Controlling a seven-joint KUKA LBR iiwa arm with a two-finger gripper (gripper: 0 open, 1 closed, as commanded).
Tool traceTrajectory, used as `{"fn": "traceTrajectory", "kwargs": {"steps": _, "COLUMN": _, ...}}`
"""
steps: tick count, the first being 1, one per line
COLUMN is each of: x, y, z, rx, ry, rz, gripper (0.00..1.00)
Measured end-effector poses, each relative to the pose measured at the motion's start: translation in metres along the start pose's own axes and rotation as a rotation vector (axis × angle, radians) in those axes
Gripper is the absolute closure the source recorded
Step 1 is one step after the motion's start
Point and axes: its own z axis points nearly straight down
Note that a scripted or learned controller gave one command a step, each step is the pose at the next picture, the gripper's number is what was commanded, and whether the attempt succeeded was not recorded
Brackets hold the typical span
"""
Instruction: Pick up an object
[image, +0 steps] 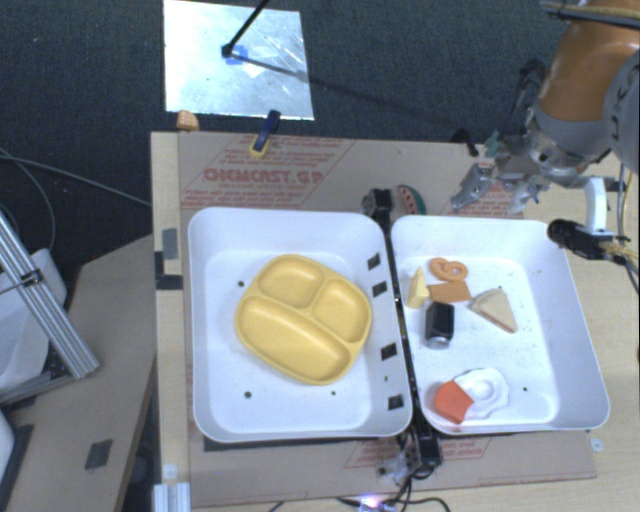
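a: where is the gripper (497, 188) seen?

b: it is seen above the far edge of the right bin (575, 300), near that bin's far left corner, hung from the grey arm (590, 80) with its orange band. two pale fingers are spread apart, and nothing is seen between them. no object is touched by it.

a: what is carried by the right bin?

b: several small objects are gathered toward its left half. an orange pretzel-shaped piece (449, 269) is laid nearest the far edge, with a tan block (450, 292) touching it on the near side. a pale yellow wedge (417, 289) is set just beside the block, close to the bin's left wall. a black cylinder (439, 322) is placed just nearer than the wedge and block. a beige triangular slice (495, 309) is found toward the bin's middle, apart from the cylinder. near the bin's near edge, a white fried-egg shape (483, 388) is laid, with an orange-red block (451, 403) touching its left side.

a: and the left bin (215, 300)?

b: a yellow divided plate (303, 318) is held in its middle, tilted against the bin's edges, with three compartments shown.

a: what else is noted on the bench?

b: a brown printed board (300, 170) is seen under both bins, and a small yellow and blue object (265, 133) is laid at the board's far edge.
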Motion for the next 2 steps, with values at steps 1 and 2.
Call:
{"fn": "traceTrajectory", "kwargs": {"steps": 1, "x": -0.073, "y": -0.002, "z": 0.181, "rx": 0.009, "ry": -0.001, "rz": 0.007, "gripper": 0.0}}
{"fn": "traceTrajectory", "kwargs": {"steps": 2, "x": -0.07, "y": 0.004, "z": 0.161, "rx": -0.005, "ry": -0.002, "rz": 0.001, "gripper": 1.0}}
